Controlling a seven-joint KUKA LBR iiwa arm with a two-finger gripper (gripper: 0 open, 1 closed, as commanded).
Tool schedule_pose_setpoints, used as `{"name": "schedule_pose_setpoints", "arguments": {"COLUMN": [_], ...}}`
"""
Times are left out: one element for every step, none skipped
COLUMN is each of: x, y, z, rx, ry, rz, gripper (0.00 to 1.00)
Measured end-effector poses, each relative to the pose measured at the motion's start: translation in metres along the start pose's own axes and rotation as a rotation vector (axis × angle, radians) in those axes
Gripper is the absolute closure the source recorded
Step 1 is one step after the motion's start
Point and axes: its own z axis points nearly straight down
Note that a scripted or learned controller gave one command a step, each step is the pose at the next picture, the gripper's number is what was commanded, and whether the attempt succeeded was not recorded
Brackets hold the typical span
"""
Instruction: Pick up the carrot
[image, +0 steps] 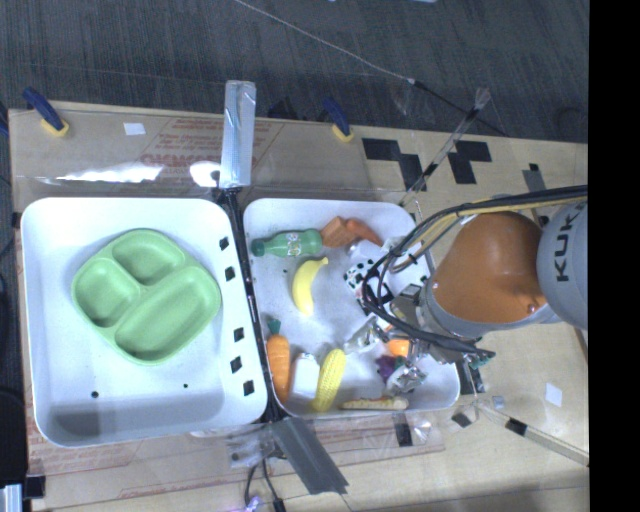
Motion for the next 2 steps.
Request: {"name": "schedule_pose_setpoints", "arguments": {"x": [-0.0148, -0.0048], "y": [-0.0068, -0.0027], "z": [0.0019, 0.0027], "rx": [-0.003, -0.006], "ry": [0.004, 0.008], "rz": [0.279, 0.443], "gripper": [0.0, 0.0]}}
